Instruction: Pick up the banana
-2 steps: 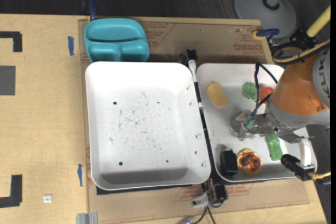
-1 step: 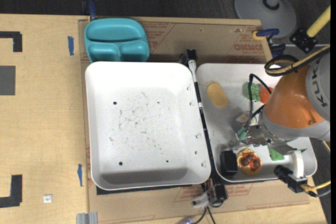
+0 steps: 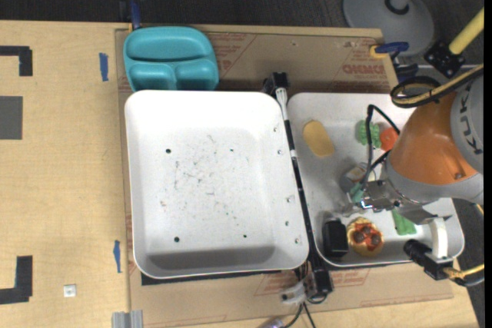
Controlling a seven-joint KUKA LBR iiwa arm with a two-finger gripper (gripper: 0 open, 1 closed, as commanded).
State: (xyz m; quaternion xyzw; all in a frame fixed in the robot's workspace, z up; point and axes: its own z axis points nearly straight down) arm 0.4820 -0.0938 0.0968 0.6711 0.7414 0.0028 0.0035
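The right bin (image 3: 332, 184) is a shallow tray of smooth white plastic with rounded corners, and everything here is placed against it. In its far left part, apart from its other contents, lies the banana (image 3: 318, 138): a short, stubby, pale yellow piece with a matte skin and blunt rounded ends.

The gripper (image 3: 361, 194) hangs over the middle of that bin, a cluster of grey metal and thin dark cables below the arm's glossy orange band (image 3: 429, 146). It is well clear of the banana, nearer the bin's front edge. Whether it is spread or pressed together cannot be told from this angle.

At the bin's front wall sits a round, lumpy thing (image 3: 365, 236) mottled brown, yellow and red, with a black block (image 3: 334, 237) just beside it in the front left corner. A green piece (image 3: 403, 225) lies towards the front right. Near the far wall are a green leafy shape (image 3: 367, 133) and an orange-red one (image 3: 389, 138), side by side.

The left bin (image 3: 207, 180), speckled and scuffed, abuts the right bin's left wall. A teal divided tray (image 3: 171, 57) stands beyond it.
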